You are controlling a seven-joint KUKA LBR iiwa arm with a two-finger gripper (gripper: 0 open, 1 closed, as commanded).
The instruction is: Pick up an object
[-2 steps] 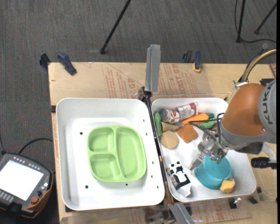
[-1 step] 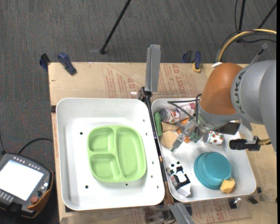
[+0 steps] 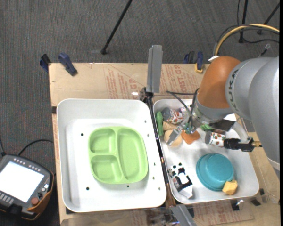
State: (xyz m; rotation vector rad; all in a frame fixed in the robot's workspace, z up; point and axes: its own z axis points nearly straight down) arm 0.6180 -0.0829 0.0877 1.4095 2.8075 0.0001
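In the right bin (image 3: 253, 173), my gripper (image 3: 187, 127) hangs over an orange object (image 3: 191, 137), just below; I cannot tell whether it grips anything.

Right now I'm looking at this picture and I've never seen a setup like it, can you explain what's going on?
A fixed camera looks down on a workbench. The big grey and orange machine on the right is a robot arm meant to pick things up. Two white bins sit side by side. The left bin holds a green divided plate. The right bin holds a teal bowl, a yellow piece, a black-and-white carton and other small items. The gripper is down among those items; I can't tell whether it holds anything.
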